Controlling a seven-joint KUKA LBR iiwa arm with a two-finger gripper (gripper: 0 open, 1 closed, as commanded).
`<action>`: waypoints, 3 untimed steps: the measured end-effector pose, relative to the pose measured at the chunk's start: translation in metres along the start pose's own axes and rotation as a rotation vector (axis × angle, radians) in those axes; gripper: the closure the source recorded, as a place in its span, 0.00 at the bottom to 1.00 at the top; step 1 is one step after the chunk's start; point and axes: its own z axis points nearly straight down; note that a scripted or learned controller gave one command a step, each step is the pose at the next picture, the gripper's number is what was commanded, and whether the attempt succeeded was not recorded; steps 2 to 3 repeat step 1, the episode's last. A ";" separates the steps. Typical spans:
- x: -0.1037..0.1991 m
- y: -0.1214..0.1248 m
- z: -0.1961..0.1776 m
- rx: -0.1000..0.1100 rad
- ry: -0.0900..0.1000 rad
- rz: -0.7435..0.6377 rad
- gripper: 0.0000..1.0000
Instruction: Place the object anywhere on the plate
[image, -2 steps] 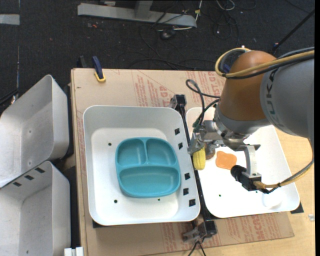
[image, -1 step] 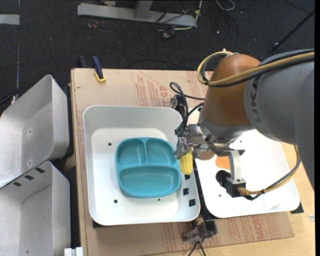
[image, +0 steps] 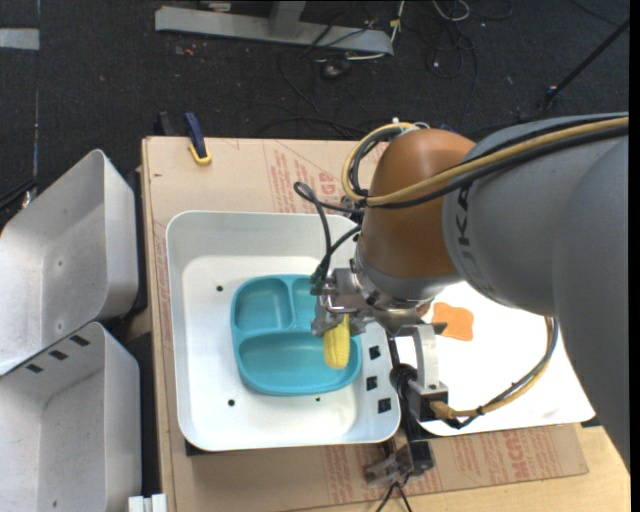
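Note:
A teal divided plate (image: 280, 335) lies in the left white bin (image: 200, 300). A yellow corn cob (image: 337, 345) hangs upright over the plate's right edge, above the large near compartment. My gripper (image: 334, 322) comes down from the orange wrist and is shut on the top of the cob, whose lower end shows below the fingers. I cannot tell whether the cob touches the plate.
An orange object (image: 455, 320) lies in the right bin (image: 560, 400), mostly hidden by the arm. The arm's grey body and cables cover the upper right. Two white trays (image: 60, 260) stand off the bench at the left.

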 end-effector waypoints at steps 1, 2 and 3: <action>-0.004 0.001 0.000 -0.002 -0.002 0.009 0.00; -0.004 0.001 0.000 -0.002 -0.002 0.009 0.00; -0.004 0.001 0.000 -0.002 -0.002 0.009 0.00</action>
